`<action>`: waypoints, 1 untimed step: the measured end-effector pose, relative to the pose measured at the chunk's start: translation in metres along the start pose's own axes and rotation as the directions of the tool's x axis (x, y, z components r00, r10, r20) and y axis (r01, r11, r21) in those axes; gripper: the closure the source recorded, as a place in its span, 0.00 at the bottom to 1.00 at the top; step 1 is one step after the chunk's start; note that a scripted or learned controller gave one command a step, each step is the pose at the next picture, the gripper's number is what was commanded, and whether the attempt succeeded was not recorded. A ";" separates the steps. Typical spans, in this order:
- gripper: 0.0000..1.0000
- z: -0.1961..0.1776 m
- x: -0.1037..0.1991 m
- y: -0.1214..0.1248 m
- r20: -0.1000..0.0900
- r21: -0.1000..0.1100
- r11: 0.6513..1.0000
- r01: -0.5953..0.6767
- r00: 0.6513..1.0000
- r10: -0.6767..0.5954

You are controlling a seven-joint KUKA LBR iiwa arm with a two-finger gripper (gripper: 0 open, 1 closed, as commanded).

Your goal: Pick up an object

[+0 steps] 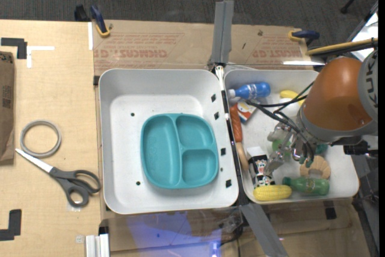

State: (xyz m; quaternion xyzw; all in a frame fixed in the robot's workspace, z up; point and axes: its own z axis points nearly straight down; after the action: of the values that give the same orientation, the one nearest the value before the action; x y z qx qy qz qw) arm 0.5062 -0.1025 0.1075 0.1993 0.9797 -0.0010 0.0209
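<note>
Two white bins are noted side by side; the right bin (343, 186) is taken as the landmark. The gripper (287, 150) is seen low over its middle, amid clutter, with nothing visibly held; whether it is spread or closed cannot be told. The approach step is judged to be in hand, with no object yet lifted. The nearest candidate, a corn cob (272, 192), lies at the near wall of that bin, below the gripper, its long axis running left to right. A descent onto it and a closing across its short width are judged necessary next.
</note>
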 end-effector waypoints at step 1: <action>0.00 0.002 -0.016 0.009 -0.025 0.004 0.998 0.060 0.998 -0.060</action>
State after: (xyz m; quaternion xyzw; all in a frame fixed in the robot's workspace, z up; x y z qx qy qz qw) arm 0.5243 -0.1005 0.1058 0.1698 0.9854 -0.0014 0.0081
